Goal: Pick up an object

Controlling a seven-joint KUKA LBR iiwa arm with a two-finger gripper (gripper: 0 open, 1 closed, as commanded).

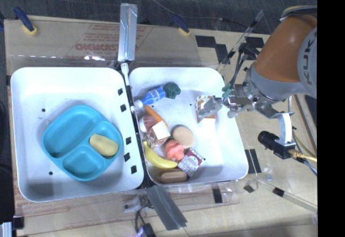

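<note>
Bench: brown board top bearing two shallow white bins side by side, with blue clamps on its far edge.
Arm: grey with an orange band, reaching in from the right and ending above the right rim of the right bin.
Left bin: holds a blue divided plate near its middle; a yellow potato-shaped lump rests in the plate's right compartment.
Right bin: most items crowd its left side and near edge.
Gripper: at the right bin's right side, fingers pointing left; a crumpled silvery-brown wrapper sits at the fingertips, but whether it is pinched between them cannot be told, nor how far apart they stand.
Blue bottle: lying by the divider, white cap toward the left, a dark green lump touching its far end.
Banana: near the bin's near-left corner, curved beside a brown sausage-like piece.
Other pieces: an orange carrot, a small box, a tan round bun, a pink lump and a red-and-white packet, all clustered touching one another.
</note>
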